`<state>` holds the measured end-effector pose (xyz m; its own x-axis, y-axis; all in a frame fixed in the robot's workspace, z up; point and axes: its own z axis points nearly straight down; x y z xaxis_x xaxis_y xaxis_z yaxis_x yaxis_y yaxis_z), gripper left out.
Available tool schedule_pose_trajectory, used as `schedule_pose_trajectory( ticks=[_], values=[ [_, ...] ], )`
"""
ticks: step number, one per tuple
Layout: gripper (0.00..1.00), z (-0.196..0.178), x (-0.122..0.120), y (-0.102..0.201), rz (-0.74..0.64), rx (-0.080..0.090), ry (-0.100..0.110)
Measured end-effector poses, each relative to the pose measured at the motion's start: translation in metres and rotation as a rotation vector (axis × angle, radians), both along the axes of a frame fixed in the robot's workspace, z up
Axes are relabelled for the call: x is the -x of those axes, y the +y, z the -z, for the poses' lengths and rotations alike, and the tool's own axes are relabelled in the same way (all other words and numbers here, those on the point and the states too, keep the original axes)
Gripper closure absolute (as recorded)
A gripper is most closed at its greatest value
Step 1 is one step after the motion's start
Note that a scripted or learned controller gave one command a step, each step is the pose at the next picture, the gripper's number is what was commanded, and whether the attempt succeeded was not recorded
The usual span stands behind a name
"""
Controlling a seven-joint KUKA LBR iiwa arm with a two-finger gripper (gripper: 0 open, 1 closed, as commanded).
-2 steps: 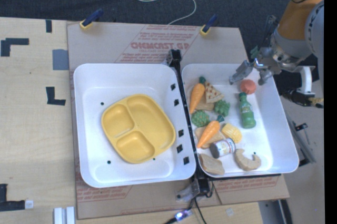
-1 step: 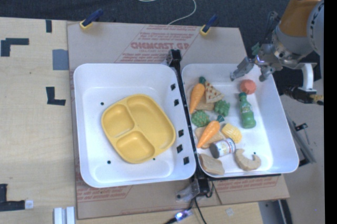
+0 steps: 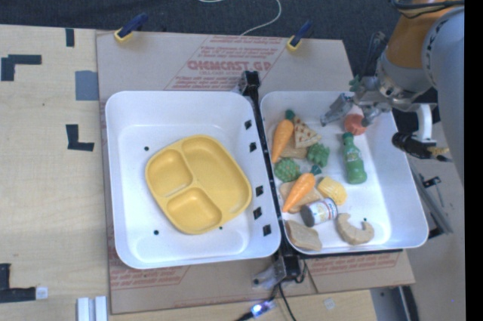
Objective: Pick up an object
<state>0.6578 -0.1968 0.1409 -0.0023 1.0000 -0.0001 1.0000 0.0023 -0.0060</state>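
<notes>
Nearest the camera: a bread-like brown piece (image 3: 304, 236) lies at the front edge of the right bin (image 3: 400, 183), with a curved tan piece (image 3: 355, 229) just beside it and a small jar with a dark cap (image 3: 318, 212) behind them.

Likely target: a small red item, perhaps a toy tomato (image 3: 355, 123), sits near the back of the right bin, directly under the end effector (image 3: 352, 109).

End effector: the grey fingers look spread fairly wide, straddling the red item; nothing is clamped between them that I can make out.

Close neighbour: a green bottle (image 3: 352, 158) lies just in front of the tomato, its neck pointing toward it and nearly touching.

Further in the pile: two carrots (image 3: 281, 137) (image 3: 299, 192), a triangular sandwich wedge (image 3: 305, 134), two broccoli florets (image 3: 287, 169) (image 3: 318, 155) and a yellow chunk (image 3: 332, 190) crowd the bin's left half.

Left bin (image 3: 121, 183): holds a yellow divided plate (image 3: 198, 183), well apart from the action.

Desk: cardboard sheet (image 3: 219, 63) under both bins.

Doing it well: I'd say descend straight down, keep one finger out of the bottle's neck, close only once low around the tomato's widest part, then lift vertically so the round shape doesn't squirt out.
</notes>
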Motion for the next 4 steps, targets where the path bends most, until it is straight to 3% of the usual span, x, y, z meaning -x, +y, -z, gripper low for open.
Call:
schedule_pose_trajectory(
  ticks=[1,2,3,4],
  values=[
    [0.00,0.025,-0.005,0.001,-0.001,0.003,-0.020],
    [1.00,0.017,-0.005,0.001,-0.003,0.005,-0.019],
    [1.00,-0.047,-0.004,0.001,0.001,0.002,-0.011],
    [1.00,-0.086,-0.005,0.001,0.001,0.001,-0.009]
  ],
)
